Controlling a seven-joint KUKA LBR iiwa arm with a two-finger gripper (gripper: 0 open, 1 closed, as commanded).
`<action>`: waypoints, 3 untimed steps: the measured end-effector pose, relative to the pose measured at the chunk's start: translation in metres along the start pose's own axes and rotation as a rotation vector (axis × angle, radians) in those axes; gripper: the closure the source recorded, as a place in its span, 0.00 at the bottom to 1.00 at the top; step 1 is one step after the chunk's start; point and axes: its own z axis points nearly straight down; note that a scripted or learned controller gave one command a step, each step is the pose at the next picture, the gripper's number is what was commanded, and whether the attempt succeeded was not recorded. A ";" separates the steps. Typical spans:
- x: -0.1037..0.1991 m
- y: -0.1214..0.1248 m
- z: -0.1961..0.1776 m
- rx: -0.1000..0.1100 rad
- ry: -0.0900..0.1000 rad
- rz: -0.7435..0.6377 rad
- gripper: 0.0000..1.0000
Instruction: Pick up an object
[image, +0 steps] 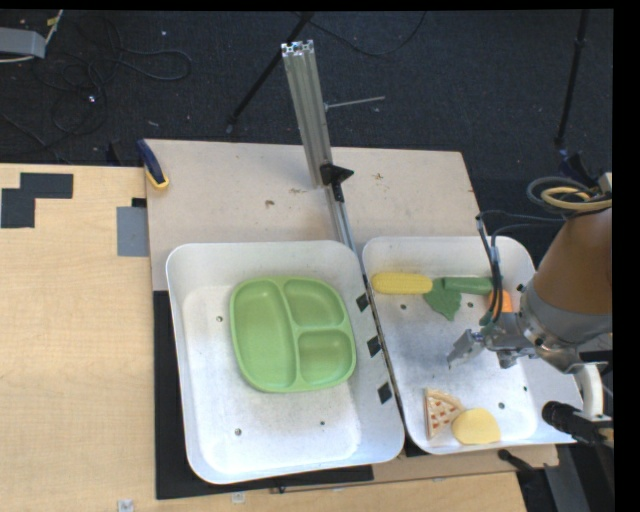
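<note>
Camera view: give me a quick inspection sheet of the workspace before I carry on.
Surface: two white bins side by side, left bin, right bin.
Job's things: corn cob, green piece, pizza slice and yellow round piece, all in the right bin.
Clutter: green divided plate in the left bin.
Grippers: claw low over the right bin, nothing seen in it.
Cables: black cable running along the arm; more on the floor.
Surroundings: metal post behind the bins.
</note>
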 end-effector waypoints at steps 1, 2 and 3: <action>0.006 0.003 0.045 -0.001 0.000 0.000 0.00; 0.006 0.004 0.061 -0.007 0.000 0.000 0.00; 0.005 0.006 0.049 -0.015 0.001 0.004 1.00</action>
